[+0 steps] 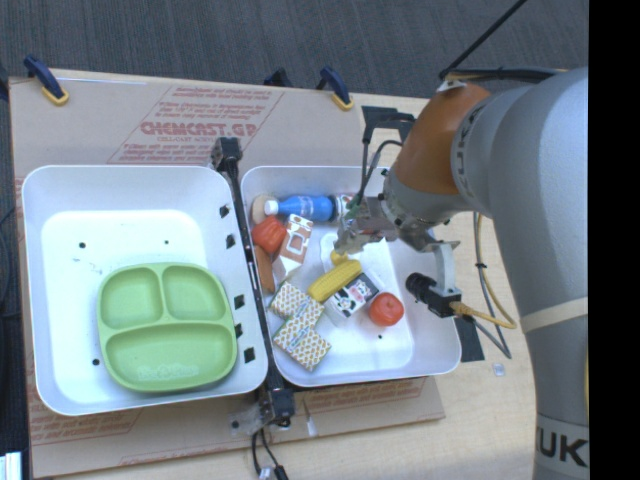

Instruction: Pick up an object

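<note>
My gripper [350, 251] hangs low inside the right bin [430, 353], just above the yellow corn-shaped object [334, 280]. Around it lie a blue bottle [303, 207], an orange-red object [269, 236], a small red-and-white carton [297, 239], a black-and-white block [352, 296], a red tomato-like ball [386, 310] and two checkered blocks [298, 320]. The arm's wrist hides part of the bin's upper right area. Nothing shows between the fingers.
The left bin [60, 208] holds a green divided plate [165, 325]. Clamps and a black divider [240, 238] sit between the two bins. Cardboard [200, 118] lies behind the bins. A black fixture [432, 296] sticks out over the right bin's edge.
</note>
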### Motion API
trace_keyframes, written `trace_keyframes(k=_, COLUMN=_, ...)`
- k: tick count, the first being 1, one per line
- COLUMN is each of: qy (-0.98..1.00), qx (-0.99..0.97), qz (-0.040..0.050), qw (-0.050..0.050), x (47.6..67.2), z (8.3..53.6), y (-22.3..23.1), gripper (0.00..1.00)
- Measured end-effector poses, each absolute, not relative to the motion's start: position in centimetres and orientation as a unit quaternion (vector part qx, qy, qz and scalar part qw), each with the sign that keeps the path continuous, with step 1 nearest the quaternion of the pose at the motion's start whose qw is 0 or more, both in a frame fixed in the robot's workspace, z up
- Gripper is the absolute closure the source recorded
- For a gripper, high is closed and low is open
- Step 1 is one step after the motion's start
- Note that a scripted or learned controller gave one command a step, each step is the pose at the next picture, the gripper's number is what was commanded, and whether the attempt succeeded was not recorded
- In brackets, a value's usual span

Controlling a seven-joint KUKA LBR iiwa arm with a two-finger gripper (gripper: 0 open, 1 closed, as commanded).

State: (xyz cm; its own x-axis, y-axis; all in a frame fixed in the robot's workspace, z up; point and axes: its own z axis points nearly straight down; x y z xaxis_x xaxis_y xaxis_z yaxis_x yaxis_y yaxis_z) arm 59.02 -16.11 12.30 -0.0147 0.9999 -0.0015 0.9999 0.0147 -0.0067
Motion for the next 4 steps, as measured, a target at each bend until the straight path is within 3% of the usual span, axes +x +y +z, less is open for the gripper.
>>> trace_keyframes(k=1, qy=-0.713, qx=-0.702, qz=0.0032, qw=0.002, x=59.0, z=12.3, y=-16.1, gripper=0.0)
trace_keyframes(k=2, qy=-0.709, qx=-0.705, qz=0.0015, qw=0.002, x=49.9, z=9.1, y=-12.0, gripper=0.0)
trace_keyframes(k=3, qy=-0.711, qx=-0.703, qz=0.0018, qw=0.002, x=50.0, z=10.1, y=-12.0, gripper=1.0)
trace_keyframes(k=4, qy=-0.708, qx=-0.706, qz=0.0002, qw=0.0, x=47.7, z=18.9, y=-17.6, gripper=1.0)
